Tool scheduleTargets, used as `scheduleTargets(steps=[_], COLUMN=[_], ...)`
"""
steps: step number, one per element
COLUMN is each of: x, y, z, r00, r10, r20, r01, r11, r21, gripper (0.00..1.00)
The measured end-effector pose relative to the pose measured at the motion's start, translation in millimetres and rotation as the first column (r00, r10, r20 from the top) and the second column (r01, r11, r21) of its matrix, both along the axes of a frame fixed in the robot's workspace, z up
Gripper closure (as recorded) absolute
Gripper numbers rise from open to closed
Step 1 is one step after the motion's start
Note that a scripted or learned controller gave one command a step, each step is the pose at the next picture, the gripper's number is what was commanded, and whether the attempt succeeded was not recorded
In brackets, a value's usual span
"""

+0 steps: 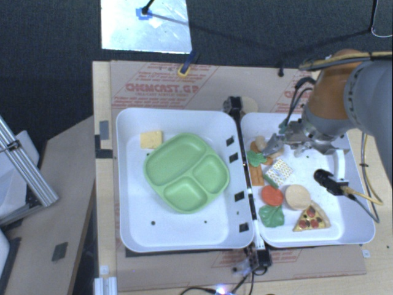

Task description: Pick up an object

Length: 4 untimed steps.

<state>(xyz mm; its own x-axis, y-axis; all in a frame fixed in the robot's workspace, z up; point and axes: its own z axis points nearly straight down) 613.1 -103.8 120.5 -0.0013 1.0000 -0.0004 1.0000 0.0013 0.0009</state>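
My gripper (274,143) hangs low over the upper left part of the right bin (356,226), on the grey arm with its orange band (331,91). Just left of it lies a small beige piece (260,143), with a green leaf (255,159) beneath that. Below the gripper are a white checkered cracker (279,172) and an orange carrot (256,177). Further forward lie a red tomato (272,195), a tan bun (298,196), a second green leaf (271,216) and a pizza slice (312,219). I see nothing held.
The left bin (132,226) holds a green divided plate (186,172) and a yellow block (151,139) at its back left. A black divider (242,165) runs between the bins. A black plug with a yellow cable (331,183) hangs over the right bin.
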Motion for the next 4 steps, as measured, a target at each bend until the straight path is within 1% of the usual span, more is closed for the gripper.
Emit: scheduleTargets(steps=[1,2,3,4], x=[3.2,5.7,12.2,13.7], y=[-0.9,0.3,1.3,1.3], z=[-32.5,-19.0,44.6,98.6], r00=[1.0,1.0,1.0,1.0], r10=[-0.002,-0.001,0.003,0.004], r20=[0.008,0.016,0.006,0.005], r01=[0.002,0.001,-0.003,-0.004], r11=[1.0,1.0,1.0,1.0], r21=[-0.002,0.001,-0.001,0.0], gripper=[0.0,1.0,1.0,1.0])
